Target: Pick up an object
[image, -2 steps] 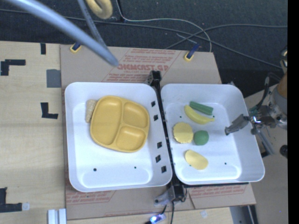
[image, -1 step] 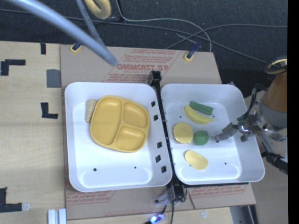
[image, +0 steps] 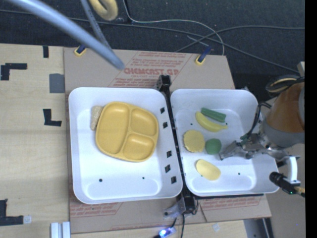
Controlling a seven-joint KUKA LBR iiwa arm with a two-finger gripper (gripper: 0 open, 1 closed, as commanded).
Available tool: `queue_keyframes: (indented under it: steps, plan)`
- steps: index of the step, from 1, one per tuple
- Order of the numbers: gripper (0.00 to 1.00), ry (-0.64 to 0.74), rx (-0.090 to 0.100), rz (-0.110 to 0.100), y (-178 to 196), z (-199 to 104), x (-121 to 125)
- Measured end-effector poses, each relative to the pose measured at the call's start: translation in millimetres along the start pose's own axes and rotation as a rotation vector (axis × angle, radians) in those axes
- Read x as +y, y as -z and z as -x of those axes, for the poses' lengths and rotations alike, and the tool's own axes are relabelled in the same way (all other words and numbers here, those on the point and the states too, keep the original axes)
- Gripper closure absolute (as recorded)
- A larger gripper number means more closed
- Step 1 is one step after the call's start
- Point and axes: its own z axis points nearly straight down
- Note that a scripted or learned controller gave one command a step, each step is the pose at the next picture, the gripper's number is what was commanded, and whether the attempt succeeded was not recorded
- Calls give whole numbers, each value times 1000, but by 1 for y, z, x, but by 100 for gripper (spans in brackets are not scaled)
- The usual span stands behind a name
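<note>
Green ball [image: 213,146], the object nearest my gripper [image: 224,154], sits mid right bin [image: 247,100]. I see the fingers drawn narrow, gripping nothing, tips just beside the ball at its 4 o'clock. At the ball's 9 lies a yellow disc [image: 193,141]; at 12 a banana [image: 209,122] under a green pod [image: 213,115]; at 6 a pale yellow piece [image: 208,169]. Left bin [image: 79,133] bears a yellow divided tray [image: 127,131].

Your end effector [image: 224,154] sits low in the right bin [image: 247,103], just beside the green round piece [image: 213,146]. Left of that piece lies a yellow disc [image: 194,141]; above it, a banana [image: 208,123] under a green pod [image: 213,115]. The left bin [image: 79,133] carries a yellow divided tray [image: 127,131].
</note>
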Motion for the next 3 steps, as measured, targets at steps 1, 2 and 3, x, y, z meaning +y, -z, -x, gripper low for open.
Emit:
queue_keyframes:
  steps: [1,2,3]
  plan:
    - [0,0,-4,7,-12,0,1]
    - [100,0,-7,11,-1,1,1]
    - [100,0,-3,11,61,-4,-1]
